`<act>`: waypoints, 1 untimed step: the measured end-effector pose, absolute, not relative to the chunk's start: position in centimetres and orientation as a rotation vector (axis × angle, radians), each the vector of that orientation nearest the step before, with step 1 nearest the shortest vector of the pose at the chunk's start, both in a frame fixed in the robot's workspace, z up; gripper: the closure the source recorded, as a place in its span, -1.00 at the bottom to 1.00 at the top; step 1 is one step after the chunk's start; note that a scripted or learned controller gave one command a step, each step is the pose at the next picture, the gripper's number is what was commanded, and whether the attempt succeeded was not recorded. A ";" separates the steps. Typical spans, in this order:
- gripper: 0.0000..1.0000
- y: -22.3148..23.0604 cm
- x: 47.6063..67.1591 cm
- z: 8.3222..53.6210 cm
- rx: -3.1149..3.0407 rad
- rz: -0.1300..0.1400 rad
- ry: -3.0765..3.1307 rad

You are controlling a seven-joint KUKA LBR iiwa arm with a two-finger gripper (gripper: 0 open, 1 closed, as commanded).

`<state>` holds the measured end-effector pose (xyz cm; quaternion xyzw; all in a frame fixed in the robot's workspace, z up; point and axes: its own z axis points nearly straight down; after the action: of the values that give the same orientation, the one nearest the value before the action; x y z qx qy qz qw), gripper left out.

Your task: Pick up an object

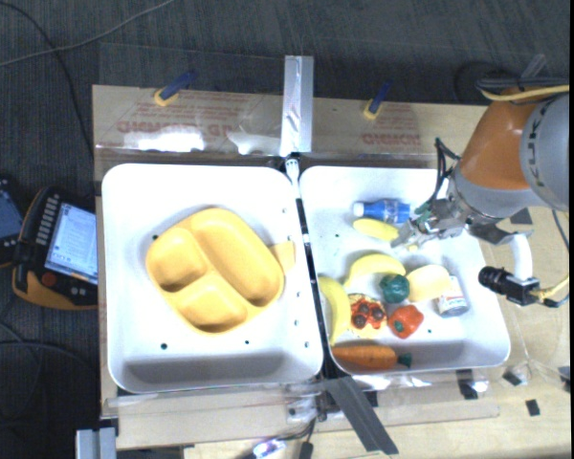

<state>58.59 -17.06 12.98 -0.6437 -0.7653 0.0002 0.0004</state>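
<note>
Two shallow white bins are seen side by side on the bench, the left bin (124, 256) and the right bin (478, 338), with a metal divider strip (298, 103) rising at the seam behind them. A yellow divided plate (213, 268) is laid in the left bin, tilted, with its compartments facing up. The right bin is crowded with small items: a blue-capped bottle (383, 208) lies on its side near the back, a small yellow banana piece (375, 229) is placed just in front of it, and a larger banana (371, 266) is curved toward the middle. A green round object (394, 288) is set just beside a pale yellow block (429, 281), and a small can (452, 304) is seen near the block's right. A red pepper (406, 321) and a cluster of small red berries (366, 313) are found toward the front, another banana (332, 304) is pressed along the left wall, and a carrot (365, 356) is laid against the front wall. The arm (505, 156) is reached in from the right, with its gripper (423, 222) lowered over the back of the right bin, just beside the bottle and the small banana piece. Whether the tool is apart or together cannot be told, and nothing is seen clamped in it.
</note>
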 end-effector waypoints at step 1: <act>1.00 -13.5 59.2 13.8 -2.201 0.001 -2.240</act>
<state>59.18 -13.50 13.81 -0.7008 -0.7134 0.0003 0.0007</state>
